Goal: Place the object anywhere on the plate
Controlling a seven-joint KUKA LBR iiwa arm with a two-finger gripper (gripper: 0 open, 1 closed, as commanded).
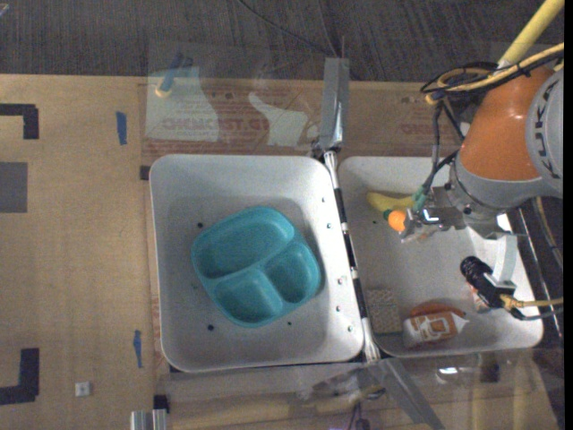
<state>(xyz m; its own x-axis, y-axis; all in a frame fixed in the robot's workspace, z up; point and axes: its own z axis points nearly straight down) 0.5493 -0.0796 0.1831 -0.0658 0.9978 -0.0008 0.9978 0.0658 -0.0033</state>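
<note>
The grey arm (515,141) reached in from the right, its orange band above the wrist — gripper (414,225) low over the right bin (528,330). Whether it was spread or pressed together, I couldn't tell. An orange-and-yellow object (391,211) lay just beside it. The teal plate (256,265) sat in the left bin (170,195). Letters "UK" showed on the arm.
</note>
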